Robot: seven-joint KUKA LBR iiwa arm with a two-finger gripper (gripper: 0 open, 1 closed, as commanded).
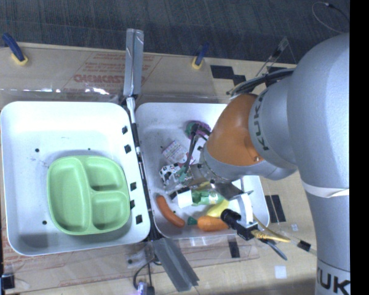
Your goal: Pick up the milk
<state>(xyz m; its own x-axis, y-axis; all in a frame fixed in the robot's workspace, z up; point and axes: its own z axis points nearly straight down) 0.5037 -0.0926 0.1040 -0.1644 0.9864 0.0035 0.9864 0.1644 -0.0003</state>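
Observation:
The milk (pixel 167 173) looks like a small white carton with black patches, lying in the left middle of the right bin (pixel 149 141). My gripper (pixel 193 176) hangs below the orange wrist band (pixel 232 139), low over the bin's middle. It is just right of the milk and close to it. The wrist and clutter hide its tips, and I cannot tell whether it touches the milk.
Around the gripper lie a white box with a green item (pixel 202 196), a sausage (pixel 169 210), a carrot (pixel 213 224), a yellow banana (pixel 216 209) and purple grapes (pixel 197 128). The left bin (pixel 24 128) holds a green divided plate (pixel 89 193).

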